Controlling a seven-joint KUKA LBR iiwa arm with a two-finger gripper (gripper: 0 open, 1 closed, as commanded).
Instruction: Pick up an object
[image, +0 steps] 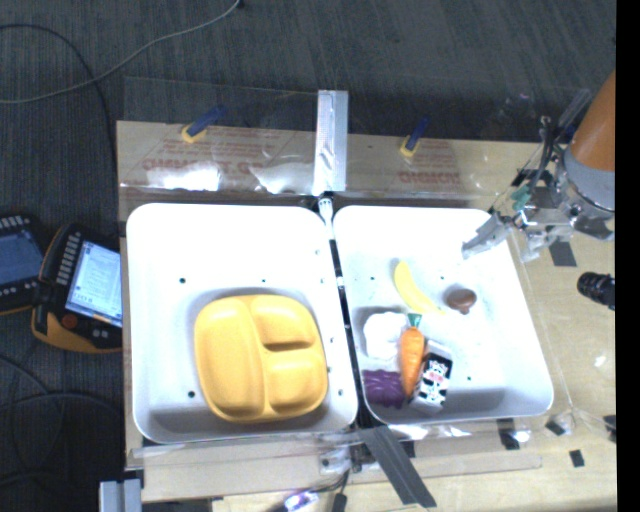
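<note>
Sitting in the right bin (520, 330) is a small bunch of toys, close together near the wall between the two bins. A yellow banana (412, 288) lies tilted, with a small brown round thing (460, 298) just beside it. Below the banana is a white lump (382, 335), and an orange carrot (411, 355) with a green top stands next to it, touching it. A purple thing (384, 386) lies at the carrot's lower end, and a little black-and-white toy (433, 380) — it looks like a cow — sits right by the carrot's other side.

The left bin (160, 260) has a yellow tray (260, 355) with three parts.

The gripper (487, 235) is up over the far right corner of the right bin, well apart from the toys. Nothing is between its fingers — whether they are spread or pressed together cannot be told. The arm (600, 140) shows its orange band at the right edge.
</note>
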